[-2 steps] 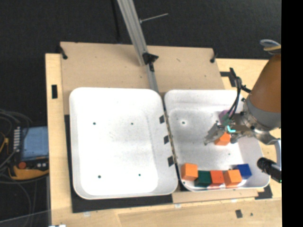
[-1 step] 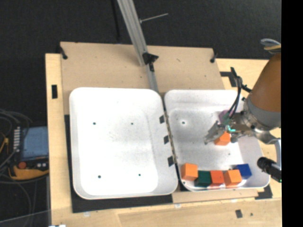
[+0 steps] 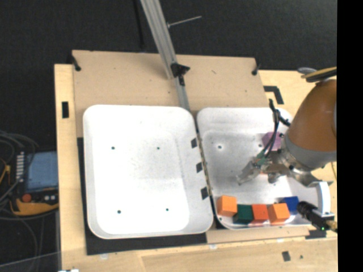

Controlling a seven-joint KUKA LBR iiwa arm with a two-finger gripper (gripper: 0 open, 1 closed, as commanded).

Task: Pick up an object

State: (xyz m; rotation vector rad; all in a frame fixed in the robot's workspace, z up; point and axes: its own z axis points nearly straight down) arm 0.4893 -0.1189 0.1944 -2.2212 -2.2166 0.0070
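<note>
Camera view from above the bench shows two shallow white bins side by side on a pale wooden board. Nothing lies on the floor of the left bin (image 3: 142, 169). The right bin (image 3: 227, 129) holds a row of small blocks along its near edge: an orange block (image 3: 227, 204) at the left end, then a dark green block (image 3: 244, 213) touching it, then two more orange blocks (image 3: 269, 212), with a blue block (image 3: 290, 203) just behind the last of these. A small pink object (image 3: 273, 140) lies farther back in the same bin, partly hidden by the arm.

The arm (image 3: 315, 123), with its orange band, reaches in from the right and hangs over the right bin. Its gripper (image 3: 252, 171) points toward the bin's middle, above bare white floor, apart from the row of blocks and near the pink object. I cannot tell how the jaws stand, as the metal parts blur together against the white; nothing can be seen between them.

A grey metal bar (image 3: 161, 33) runs from the top of the picture down to the gap between the bins. Cables and a blue device (image 3: 42, 171) sit left of the board
</note>
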